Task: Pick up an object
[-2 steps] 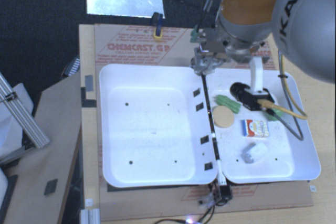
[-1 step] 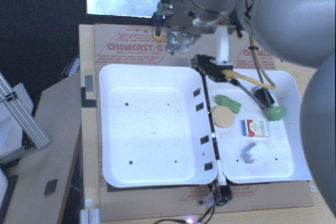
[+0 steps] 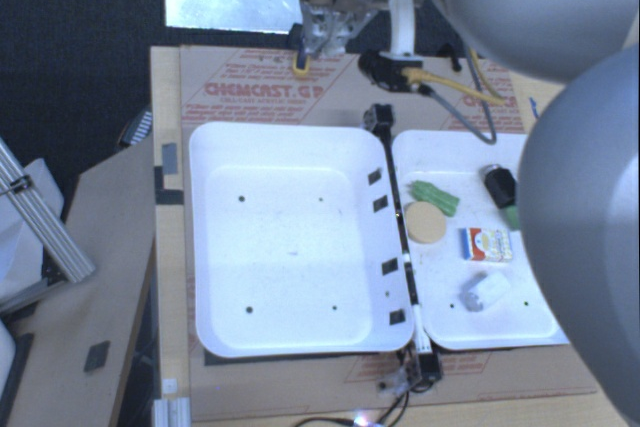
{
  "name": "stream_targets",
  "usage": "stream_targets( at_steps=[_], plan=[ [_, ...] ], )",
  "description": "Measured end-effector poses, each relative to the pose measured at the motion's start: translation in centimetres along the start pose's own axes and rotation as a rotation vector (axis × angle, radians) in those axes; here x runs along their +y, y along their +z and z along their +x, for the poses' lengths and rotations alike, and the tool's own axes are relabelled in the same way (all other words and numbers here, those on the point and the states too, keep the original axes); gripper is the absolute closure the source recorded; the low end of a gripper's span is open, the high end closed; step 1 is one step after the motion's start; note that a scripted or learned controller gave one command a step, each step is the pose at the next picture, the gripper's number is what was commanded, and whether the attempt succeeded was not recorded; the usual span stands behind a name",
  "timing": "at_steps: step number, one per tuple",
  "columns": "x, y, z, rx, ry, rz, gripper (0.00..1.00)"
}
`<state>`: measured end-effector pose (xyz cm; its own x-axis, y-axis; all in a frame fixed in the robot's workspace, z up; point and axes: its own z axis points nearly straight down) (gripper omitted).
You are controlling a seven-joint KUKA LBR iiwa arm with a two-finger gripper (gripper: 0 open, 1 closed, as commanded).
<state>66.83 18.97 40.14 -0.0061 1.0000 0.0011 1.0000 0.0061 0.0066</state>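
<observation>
Pincer (image 3: pixel 322 33): top centre of frame, above the bins; finger state cannot be told.
Right bin (image 3: pixel 540 330): holds green object (image 3: pixel 437 197), tan disc (image 3: pixel 427 223), black object (image 3: pixel 499 184), small printed box (image 3: pixel 486 245), pale crumpled item (image 3: pixel 485 291).
Left bin (image 3: pixel 210 155): centre-left.

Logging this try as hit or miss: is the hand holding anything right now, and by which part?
Cannot be told. The hand sits above the far edge of the bins, with a small yellow bit at its tip; whether that is a gripped object is unclear.
</observation>
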Motion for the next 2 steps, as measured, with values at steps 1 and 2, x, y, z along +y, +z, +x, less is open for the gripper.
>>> stream_targets(
  at_steps=[1, 2],
  plan=[
    [-6.3, -14.6, 0.2, 0.006, -0.002, -0.012, 1.00],
    [-5.4, -13.4, 0.0, 0.000, 0.003, 0.004, 1.00]
  ],
)
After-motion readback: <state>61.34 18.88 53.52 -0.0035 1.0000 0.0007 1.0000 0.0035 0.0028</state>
